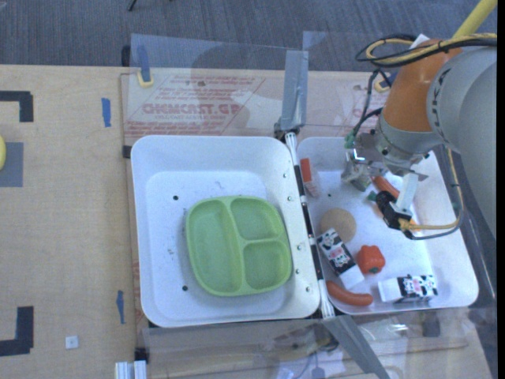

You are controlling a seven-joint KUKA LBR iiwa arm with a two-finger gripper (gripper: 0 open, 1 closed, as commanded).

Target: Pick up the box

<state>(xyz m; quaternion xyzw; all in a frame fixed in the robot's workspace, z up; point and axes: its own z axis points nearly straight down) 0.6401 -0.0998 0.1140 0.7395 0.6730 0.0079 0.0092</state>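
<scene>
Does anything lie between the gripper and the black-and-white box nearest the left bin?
Yes: a tan round object lies between the gripper and the black-and-white patterned box, right beside the box's far end.

The arm (454,77), cut off at the picture's right edge, covers the right bin's (467,281) far corner, its gripper (375,181) half-hiding an orange thing (387,186).

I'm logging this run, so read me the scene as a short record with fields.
left bin: green plate, three sections
right bin: box, second box, red pepper, sausage, tan ball
box: mid-bin, beside the red pepper
second box: bin's lower right corner in the view
gripper: over the right bin's upper part, apart from both boxes
</scene>
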